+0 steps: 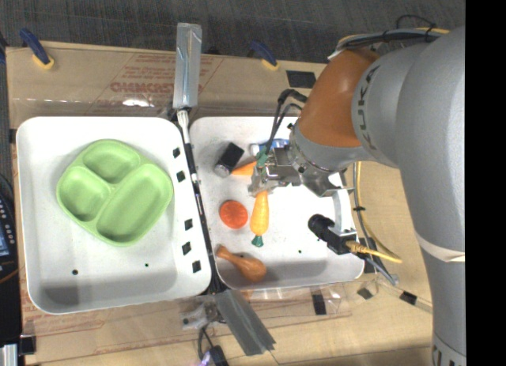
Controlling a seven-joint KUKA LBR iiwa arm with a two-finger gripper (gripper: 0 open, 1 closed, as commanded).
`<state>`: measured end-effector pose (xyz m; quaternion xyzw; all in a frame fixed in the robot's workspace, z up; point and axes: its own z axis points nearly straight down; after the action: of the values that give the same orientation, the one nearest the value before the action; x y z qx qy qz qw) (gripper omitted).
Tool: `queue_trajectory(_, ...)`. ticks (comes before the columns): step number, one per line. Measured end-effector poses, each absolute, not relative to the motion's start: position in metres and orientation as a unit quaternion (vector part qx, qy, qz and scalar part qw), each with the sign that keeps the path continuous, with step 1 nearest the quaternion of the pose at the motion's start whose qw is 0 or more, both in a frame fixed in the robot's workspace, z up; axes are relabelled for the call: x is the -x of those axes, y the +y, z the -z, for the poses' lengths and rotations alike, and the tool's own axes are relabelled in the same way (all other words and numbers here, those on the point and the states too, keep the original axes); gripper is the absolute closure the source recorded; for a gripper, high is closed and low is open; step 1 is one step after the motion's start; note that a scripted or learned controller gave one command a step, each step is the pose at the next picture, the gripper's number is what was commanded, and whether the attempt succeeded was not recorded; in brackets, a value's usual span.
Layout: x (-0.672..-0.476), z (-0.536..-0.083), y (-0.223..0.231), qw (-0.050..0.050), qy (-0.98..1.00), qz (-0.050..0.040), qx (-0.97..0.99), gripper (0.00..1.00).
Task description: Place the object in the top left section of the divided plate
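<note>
Camera view: gripper low over the orange carrot — grip state unreadable, its end hidden.

Right shallow white plastic bin before me contains: brown toy drumstick, flat orange-red disc, small black block.

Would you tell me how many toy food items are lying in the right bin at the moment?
4: an orange round slice, a yellow-orange carrot beside it, a brown drumstick near the front wall, and an orange piece by the gripper. The arm may hide more.
</note>
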<state>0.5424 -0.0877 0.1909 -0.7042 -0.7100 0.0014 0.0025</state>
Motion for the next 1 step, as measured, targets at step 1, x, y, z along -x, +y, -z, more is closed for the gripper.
queue_trajectory(1,-0.5929,-0.2588,-0.0078,0.001,-0.723,-0.0005,0.691,1.00)
